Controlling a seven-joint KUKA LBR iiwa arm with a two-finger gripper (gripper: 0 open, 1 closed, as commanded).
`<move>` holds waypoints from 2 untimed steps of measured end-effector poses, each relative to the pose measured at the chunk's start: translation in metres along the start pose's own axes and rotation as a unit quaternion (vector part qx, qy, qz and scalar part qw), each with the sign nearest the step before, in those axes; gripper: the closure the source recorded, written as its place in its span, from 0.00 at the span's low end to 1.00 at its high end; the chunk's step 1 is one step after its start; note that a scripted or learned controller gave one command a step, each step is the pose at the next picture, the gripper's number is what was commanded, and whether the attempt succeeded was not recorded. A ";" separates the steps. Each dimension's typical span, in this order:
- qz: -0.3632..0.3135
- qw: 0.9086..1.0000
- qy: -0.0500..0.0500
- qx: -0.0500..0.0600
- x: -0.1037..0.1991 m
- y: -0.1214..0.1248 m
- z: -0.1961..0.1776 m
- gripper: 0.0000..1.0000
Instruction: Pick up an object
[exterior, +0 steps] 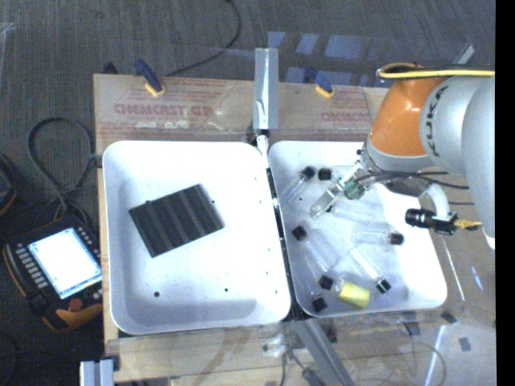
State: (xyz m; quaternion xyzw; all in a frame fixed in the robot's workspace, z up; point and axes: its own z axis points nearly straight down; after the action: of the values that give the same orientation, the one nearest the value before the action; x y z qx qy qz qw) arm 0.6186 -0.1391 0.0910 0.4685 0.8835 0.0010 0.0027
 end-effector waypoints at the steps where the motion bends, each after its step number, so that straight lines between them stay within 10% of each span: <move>1: 0.000 1.000 -0.001 -0.003 0.000 0.002 -0.011 1.00; 2: 0.010 1.000 0.001 0.002 0.018 0.067 -0.093 1.00</move>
State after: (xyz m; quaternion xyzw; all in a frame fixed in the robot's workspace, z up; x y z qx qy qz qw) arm 0.6635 -0.0868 0.1840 0.4776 0.8786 -0.0002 0.0011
